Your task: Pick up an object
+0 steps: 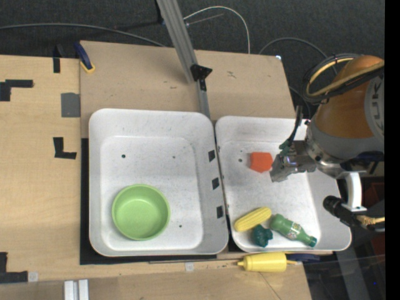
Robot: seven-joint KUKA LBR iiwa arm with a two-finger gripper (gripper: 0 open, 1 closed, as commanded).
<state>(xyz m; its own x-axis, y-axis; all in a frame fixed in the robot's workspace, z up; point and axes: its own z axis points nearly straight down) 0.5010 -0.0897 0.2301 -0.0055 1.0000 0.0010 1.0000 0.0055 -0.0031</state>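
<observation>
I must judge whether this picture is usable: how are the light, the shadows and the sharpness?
Camera view: light is even and soft, with no strong glare on the white bins; shadows are faint; the green bowl and orange block are fairly sharp; the claw looks slightly smeared; the floor behind the bench is dark.
</observation>
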